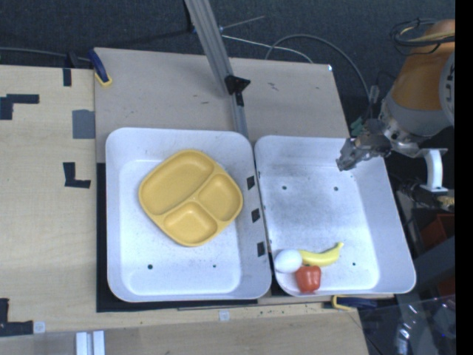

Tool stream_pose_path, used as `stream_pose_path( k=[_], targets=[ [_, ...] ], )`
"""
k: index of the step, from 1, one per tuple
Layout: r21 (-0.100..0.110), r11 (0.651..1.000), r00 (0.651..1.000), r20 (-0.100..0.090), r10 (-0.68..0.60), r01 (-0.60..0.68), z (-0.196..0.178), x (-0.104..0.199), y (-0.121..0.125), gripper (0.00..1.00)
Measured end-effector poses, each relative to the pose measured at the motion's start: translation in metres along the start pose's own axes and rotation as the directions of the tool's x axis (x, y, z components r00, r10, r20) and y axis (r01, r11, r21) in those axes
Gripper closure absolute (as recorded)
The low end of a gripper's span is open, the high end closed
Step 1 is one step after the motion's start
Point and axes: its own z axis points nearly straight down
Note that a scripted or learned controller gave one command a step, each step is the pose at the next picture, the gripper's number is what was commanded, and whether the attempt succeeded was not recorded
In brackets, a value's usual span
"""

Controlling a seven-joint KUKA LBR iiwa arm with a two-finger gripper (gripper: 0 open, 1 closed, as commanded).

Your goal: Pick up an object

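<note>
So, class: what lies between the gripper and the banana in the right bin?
In the camera view, only the bare, scuffed bin floor lies between the gripper and the banana.

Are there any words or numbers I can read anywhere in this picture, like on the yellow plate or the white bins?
None can be read.
Yellow plastic divided plate: plain, no writing.
Two shallow white bins: small dark marks only, no letters.
Yellow banana, white egg, red pepper: no labels.
Black tape pieces on the wooden bench: shapes, not letters.
</note>
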Motion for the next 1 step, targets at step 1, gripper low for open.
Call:
stream_pose_path(
  k=[1],
  targets=[
    [0.003, 1.000, 1.000, 0.000, -0.003, 0.003, 0.0077, 0.0486, -0.0078, 1.00]
  ],
)
